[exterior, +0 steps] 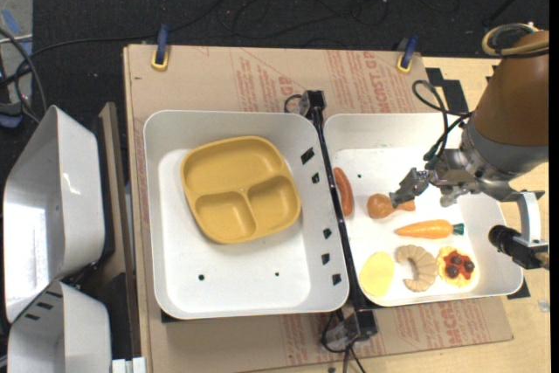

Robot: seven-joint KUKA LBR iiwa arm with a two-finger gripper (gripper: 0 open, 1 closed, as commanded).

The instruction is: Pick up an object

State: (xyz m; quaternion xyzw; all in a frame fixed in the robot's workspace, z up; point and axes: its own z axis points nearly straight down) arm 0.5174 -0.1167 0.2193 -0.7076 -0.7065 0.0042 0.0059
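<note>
— So, where is the gripper (409,192) sitting?

— Low in the right bin (367,135), reaching in from the right. Its dark fingertips end just beside a small round orange-brown piece (379,206), at that piece's upper right edge.

— Touching it?

— Close enough to look like contact, but I cannot tell for sure. Nothing shows between the fingers, and whether they are spread or pressed together I cannot tell either; they read as one dark shape.

— What else lies in that bin?

— A sausage (344,190) by the left wall, a carrot (425,230) below the gripper, then a yellow disc (377,272), a croissant (417,265) and a small tart with berries (457,265) along the front.

— And the left bin (166,144)?

— A yellow divided plate (240,188), well apart from the gripper.
</note>
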